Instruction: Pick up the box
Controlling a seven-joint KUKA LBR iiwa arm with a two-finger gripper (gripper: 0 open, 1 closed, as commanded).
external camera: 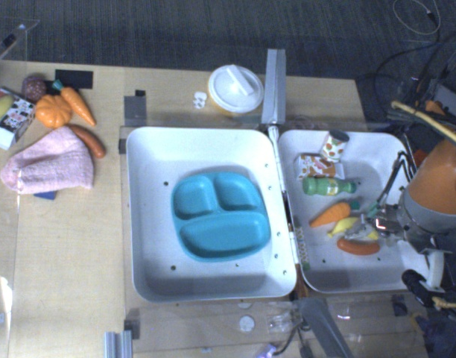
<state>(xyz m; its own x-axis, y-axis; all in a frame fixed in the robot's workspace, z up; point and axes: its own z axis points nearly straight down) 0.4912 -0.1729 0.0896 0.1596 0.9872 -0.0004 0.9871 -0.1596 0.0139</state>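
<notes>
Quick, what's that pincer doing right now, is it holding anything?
Pincer: low in the right bin among toy food; grip cannot be told.

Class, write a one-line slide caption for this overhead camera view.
Gripper low in the right bin among toy carrot and green bottle; the box lies untouched nearby.

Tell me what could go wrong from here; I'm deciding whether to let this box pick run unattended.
1. The gripper sits low among the carrot, a yellow piece and a red piece, well short of the box by the bin's far edge. It may close on the wrong item.
2. The green bottle lies against the box, and another carton stands just beyond it, so a grasp there could shove or catch either one.
</notes>
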